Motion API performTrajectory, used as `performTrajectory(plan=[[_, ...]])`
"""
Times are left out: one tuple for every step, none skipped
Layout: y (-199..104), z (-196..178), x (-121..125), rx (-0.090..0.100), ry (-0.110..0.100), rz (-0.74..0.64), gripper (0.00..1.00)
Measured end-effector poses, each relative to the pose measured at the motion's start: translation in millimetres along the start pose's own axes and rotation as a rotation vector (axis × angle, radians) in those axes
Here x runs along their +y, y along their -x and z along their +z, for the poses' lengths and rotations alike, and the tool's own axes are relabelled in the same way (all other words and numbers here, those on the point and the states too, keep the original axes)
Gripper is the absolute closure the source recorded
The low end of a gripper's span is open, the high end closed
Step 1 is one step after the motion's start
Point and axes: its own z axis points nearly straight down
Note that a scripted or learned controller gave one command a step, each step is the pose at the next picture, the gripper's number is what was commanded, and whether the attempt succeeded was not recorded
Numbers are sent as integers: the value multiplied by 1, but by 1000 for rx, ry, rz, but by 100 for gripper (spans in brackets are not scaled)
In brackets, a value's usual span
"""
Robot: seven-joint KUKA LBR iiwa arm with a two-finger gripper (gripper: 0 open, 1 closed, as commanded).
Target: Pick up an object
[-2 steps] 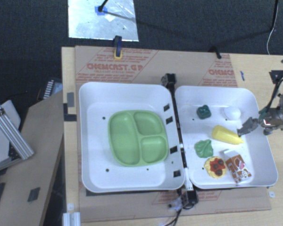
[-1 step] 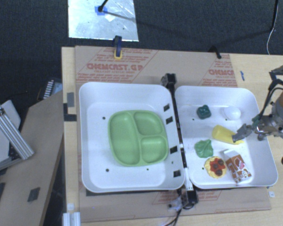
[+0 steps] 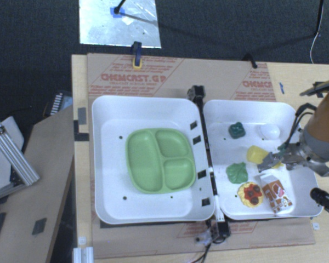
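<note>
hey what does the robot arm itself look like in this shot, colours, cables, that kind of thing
The arm comes in from the right as a rounded grey body with an orange band above the wrist. A thin dark cable loops along its upper side. At its end sits a darker grey metallic tool built from angular parts that narrow toward the tip. No markings or lettering are legible on it.

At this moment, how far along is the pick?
Nothing looks picked yet. The gripper is low in the right bin, beside the yellow piece, above the snack packet. The green leaf, pizza toy and dark green piece lie untouched. Grasp and lift remain.
</note>
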Motion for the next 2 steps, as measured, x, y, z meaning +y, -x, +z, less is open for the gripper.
performTrajectory(plan=[[1, -14, 1, -4, 7, 1, 100], [2, -77, -1, -5, 10, -3, 100]])
